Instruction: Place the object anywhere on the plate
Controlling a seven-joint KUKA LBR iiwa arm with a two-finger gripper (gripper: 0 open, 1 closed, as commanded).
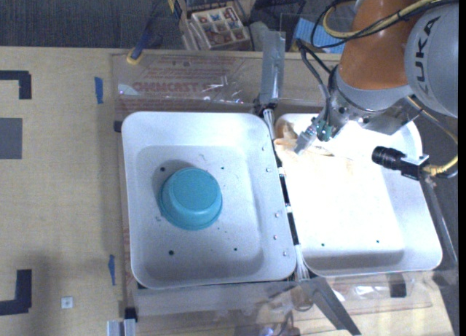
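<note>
From my remote seat I see the pale wooden worktop [58,203] carrying two shallow white bins side by side. The left white bin [138,145] holds the round teal plastic plate [191,197], which sits a little left of the bin's middle, on the bin floor and apart from every wall. Small dark specks dot the floor around it.

The right white bin [364,247] is washed out by bright light, so I can make out little detail on its floor. In its far left corner, close to the wall it shares with the left bin, lies the small pale tan object [285,135]; its shape is too blurred for me to name it.

The grey arm with the orange band [378,43] reaches in from the right and bends down over the far part of the right bin. Its jaws point down and to the left, with their tip just beside the tan object, perhaps touching it. I cannot tell whether the jaws are released or clenched, nor whether the object sits between them. The object is well apart from the plate, with the bin walls between the two.

A black cylindrical fitting [389,157] sticks out below the wrist, over the right bin. Behind the bins lies a clear plastic sheet with red lettering [182,87], and a strip of blue tape [98,90] marks the worktop to its left.
</note>
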